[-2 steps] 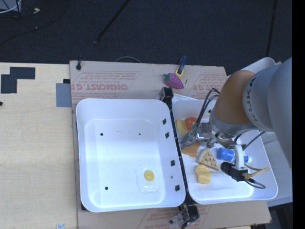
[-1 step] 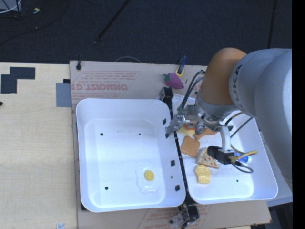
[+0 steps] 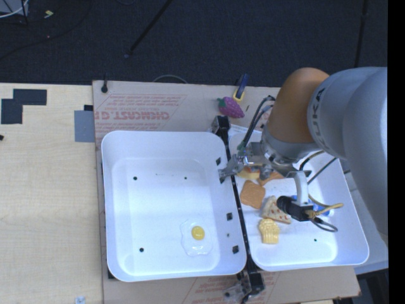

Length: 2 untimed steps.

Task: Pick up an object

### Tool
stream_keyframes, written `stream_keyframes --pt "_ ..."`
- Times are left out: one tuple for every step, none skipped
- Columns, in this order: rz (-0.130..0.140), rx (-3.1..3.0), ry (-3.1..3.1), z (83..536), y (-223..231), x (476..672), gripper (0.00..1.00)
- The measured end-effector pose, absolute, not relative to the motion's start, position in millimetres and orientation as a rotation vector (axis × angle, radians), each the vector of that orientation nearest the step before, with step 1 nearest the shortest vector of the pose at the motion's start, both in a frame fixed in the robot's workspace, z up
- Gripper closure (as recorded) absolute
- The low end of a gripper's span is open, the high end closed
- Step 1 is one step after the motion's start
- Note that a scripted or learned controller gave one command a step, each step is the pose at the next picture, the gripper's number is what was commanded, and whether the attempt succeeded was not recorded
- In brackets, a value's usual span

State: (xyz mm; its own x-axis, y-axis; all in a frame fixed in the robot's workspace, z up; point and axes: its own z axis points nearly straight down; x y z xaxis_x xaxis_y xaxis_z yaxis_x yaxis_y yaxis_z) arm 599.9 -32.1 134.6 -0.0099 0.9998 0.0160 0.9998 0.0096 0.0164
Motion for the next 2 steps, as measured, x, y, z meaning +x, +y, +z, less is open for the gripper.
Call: stream_keyframes --pt "0.014 2.207 2.239 191.4 111.0 604.5 0.00" --pt "0.005 2.213 2.230 216.0 204.8 609.2 0.00"
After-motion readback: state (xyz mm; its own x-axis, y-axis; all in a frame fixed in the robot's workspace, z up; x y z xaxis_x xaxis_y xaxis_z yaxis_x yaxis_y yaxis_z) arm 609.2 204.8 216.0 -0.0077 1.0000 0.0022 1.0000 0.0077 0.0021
